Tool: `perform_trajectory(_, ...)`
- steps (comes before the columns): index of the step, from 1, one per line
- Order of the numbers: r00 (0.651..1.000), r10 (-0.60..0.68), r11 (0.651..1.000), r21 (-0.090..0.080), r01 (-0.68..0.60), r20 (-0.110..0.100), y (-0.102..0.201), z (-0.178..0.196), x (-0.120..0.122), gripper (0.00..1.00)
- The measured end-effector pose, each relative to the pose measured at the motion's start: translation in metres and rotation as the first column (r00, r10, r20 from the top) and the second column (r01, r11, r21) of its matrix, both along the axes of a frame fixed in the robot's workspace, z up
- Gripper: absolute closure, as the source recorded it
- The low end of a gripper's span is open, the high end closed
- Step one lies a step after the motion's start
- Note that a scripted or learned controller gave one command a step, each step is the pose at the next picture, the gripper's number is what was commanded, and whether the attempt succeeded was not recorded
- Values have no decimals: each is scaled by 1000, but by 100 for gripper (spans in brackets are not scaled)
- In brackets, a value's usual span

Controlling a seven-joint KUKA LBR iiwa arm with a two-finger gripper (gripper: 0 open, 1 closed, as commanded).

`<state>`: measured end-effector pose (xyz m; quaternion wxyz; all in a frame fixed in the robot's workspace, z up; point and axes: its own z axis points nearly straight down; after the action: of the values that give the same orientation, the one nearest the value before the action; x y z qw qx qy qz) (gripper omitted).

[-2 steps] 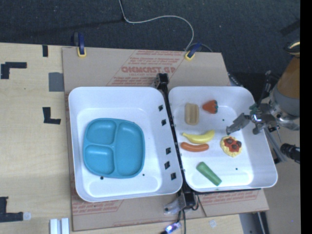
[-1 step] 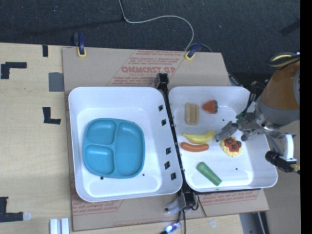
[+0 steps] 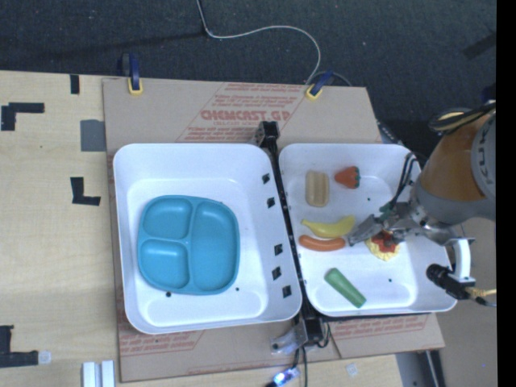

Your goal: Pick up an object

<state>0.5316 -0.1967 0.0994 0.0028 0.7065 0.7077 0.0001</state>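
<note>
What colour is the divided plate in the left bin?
The divided plate is light blue, seen clearly in the camera view.

A blue divided plate [image 3: 189, 244] lies in the left white bin [image 3: 129, 168], which sits at the centre-left of the frame. Both bins rest on a sheet of brown cardboard [image 3: 242, 111] with red printing, held at its upper edge by two blue-and-yellow clamps [image 3: 131, 74], one at upper left and one at upper centre. A thin white cable [image 3: 266, 31] loops across the dark carpet [image 3: 363, 22] along the top of the frame. The pale wooden counter [image 3: 40, 240] at the far left carries black tape marks [image 3: 81, 192] and a grey patch [image 3: 93, 134].
</note>
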Motion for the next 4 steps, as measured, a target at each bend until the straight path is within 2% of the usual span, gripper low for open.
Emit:
perform_trajectory(1, 1000, -1, 1000, -5, 1, 6, -2, 14, 2, 100)
perform_trajectory(2, 1000, -2, 1000, 2, 2, -1, -6, 66, -7, 100)
perform_trajectory(3, 1000, 0, 1000, 2, 0, -1, -8, 109, -5, 100)
perform_trajectory(4, 1000, 0, 1000, 3, 0, -3, -8, 134, -4, 100)
